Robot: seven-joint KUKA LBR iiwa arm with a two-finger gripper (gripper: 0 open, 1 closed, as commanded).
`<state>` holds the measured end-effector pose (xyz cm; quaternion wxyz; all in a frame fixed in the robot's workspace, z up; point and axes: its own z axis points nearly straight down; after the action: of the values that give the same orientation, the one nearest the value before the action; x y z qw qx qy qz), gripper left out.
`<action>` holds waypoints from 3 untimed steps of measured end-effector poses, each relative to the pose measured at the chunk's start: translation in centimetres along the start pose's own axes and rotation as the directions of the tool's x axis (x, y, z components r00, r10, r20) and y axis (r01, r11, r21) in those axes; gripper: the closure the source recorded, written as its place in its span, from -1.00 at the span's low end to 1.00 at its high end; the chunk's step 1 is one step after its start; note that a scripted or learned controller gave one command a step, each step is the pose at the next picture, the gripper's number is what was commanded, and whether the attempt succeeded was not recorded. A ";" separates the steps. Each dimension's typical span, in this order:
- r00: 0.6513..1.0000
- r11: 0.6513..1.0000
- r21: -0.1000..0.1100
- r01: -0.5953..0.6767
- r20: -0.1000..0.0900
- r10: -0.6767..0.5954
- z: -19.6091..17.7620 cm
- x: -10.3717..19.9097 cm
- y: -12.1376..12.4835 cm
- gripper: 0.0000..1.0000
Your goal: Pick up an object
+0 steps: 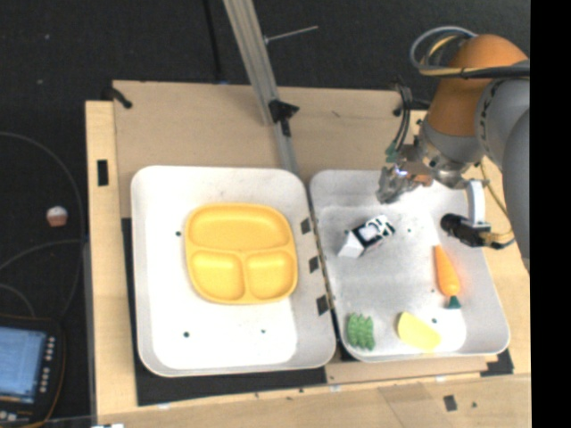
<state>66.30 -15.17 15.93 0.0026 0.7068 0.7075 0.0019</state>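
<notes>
In the right bin (357, 190) lie a small white and black box (368, 236), an orange carrot (447, 273), a yellow lemon-like piece (417, 331) and a green bumpy piece (359, 330). My gripper (390, 188) hangs over the bin's far part, above and to the right of the box, apart from it. Nothing shows between its fingers.
The left bin (161, 266) holds a yellow divided plate (240, 251). A metal pole (254, 56) slants up from the gap between the bins at the back. The arm fills the upper right corner.
</notes>
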 end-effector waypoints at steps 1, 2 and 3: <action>1.000 1.000 0.000 0.001 0.000 -0.001 -4.4 -0.2 0.2 1.00; 1.000 1.000 -0.001 0.002 0.001 -0.002 -9.9 -0.3 0.4 1.00; 1.000 1.000 0.007 0.005 -0.001 -0.005 -9.3 5.2 -1.9 1.00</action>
<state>64.36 -9.93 25.25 -0.0003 0.7050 0.7092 0.0000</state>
